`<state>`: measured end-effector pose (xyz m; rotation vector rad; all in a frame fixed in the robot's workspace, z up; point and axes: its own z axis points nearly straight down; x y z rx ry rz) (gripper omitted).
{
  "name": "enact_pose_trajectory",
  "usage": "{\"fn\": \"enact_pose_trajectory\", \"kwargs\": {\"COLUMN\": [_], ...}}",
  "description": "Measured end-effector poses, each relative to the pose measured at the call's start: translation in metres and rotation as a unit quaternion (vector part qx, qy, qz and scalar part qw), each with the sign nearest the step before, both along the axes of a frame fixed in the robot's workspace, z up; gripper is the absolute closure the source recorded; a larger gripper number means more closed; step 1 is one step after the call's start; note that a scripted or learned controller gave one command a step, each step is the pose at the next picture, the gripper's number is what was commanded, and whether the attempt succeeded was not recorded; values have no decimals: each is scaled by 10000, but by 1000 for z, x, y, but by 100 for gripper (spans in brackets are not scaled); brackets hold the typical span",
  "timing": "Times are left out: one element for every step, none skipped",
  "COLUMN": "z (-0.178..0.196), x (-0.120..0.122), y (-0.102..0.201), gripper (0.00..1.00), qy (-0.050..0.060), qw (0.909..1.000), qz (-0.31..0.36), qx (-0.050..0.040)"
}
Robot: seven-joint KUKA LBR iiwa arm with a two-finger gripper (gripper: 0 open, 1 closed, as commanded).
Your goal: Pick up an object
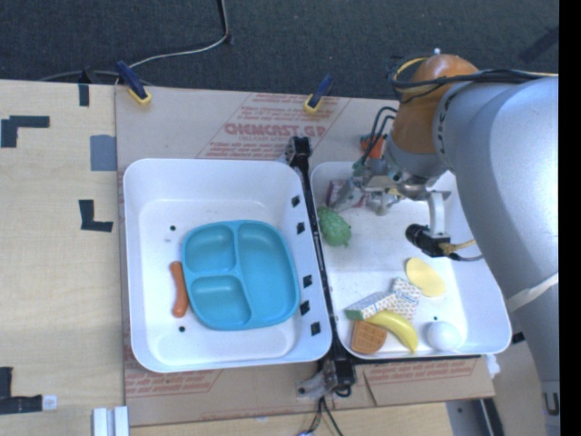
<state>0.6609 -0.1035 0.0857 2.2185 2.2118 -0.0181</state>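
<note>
Over the right bin (472, 330), the arm bends steeply down, its gripper (349, 193) just above the green object (335, 227), grip state indiscernible.

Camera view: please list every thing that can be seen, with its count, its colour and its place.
bins: 2, white, side by side on the bench
divided tray: 1, light blue, in the left bin
carrot-like stick: 1, orange, left bin, beside the tray's left edge
leafy vegetable: 1, green, right bin, near its left wall
flat oval piece: 1, pale yellow, right bin, centre right
banana: 1, yellow, right bin, near edge
waffle-like piece: 1, brown, right bin, left of the banana
egg-like ball: 1, white, right bin, near right corner
clamps: 2, blue and yellow, far edge of the cardboard
arm: 1, grey with orange band, over the right bin
gripper: 1, at the right bin's far end
</note>
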Motion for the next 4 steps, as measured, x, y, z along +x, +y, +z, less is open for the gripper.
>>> {"fn": "enact_pose_trajectory", "kwargs": {"z": [0,-1,0,0], "x": [3,4,1,6], "y": [1,0,2,6], "gripper": [0,0,0,0], "qy": [47,63,23,29], "qw": [10000,10000,10000,10000], "qz": [6,14,5,16], "qx": [6,14,11,48]}}
